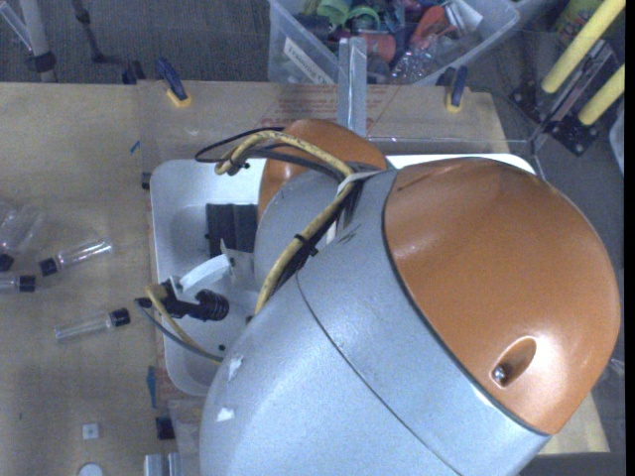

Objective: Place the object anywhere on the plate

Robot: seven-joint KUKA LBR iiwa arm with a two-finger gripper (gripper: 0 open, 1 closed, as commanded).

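Note:
My arm's big grey and orange body (437, 315) leans over both bins and covers most of them. A black block that looks like my gripper (230, 228) hangs low inside the left white bin (167, 198), close to its floor. Below it, a white tab (203, 274) and a black cable plug (193, 307) stick out from the wrist. Yellow and black cables (278, 147) loop over the arm. The arm hides the bin floor under and to the right of the gripper, and nearly all of the right bin.
Small clear tubes with black caps (84, 254) lie on the wooden bench left of the bins. A clear box of coloured objects (392, 13) stands at the back. Blue clamps (175, 85) grip the bench's far edge. Yellow foam rods (595, 28) lean at the top right.

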